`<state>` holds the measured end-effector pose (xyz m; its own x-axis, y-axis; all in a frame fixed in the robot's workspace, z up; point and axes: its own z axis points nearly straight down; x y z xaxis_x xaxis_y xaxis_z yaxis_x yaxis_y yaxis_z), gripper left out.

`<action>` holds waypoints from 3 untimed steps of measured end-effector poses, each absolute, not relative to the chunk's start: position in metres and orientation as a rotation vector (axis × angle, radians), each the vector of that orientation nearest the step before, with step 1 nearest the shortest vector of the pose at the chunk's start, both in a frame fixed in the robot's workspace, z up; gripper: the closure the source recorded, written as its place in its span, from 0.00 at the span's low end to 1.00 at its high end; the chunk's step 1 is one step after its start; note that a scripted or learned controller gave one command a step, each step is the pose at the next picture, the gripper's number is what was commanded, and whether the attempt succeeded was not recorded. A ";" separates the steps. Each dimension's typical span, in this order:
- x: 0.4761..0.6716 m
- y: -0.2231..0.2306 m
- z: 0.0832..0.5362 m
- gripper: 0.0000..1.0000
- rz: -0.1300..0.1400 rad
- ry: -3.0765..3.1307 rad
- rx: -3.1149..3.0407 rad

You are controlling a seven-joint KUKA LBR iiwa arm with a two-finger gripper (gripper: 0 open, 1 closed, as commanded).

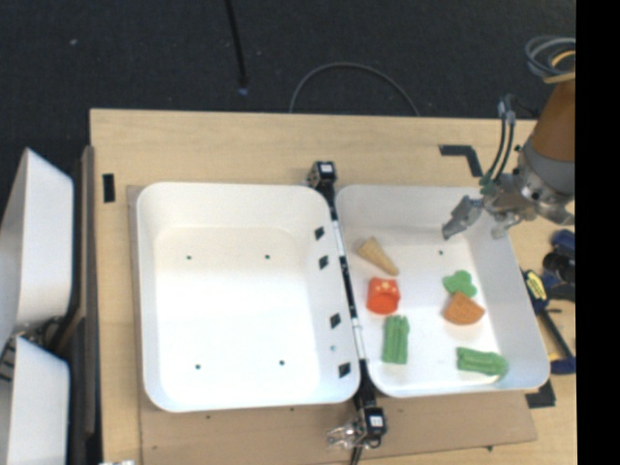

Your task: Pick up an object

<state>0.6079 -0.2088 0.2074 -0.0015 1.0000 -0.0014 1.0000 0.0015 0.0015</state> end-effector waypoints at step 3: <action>0.526 -0.113 0.107 0.00 -0.002 2.176 2.210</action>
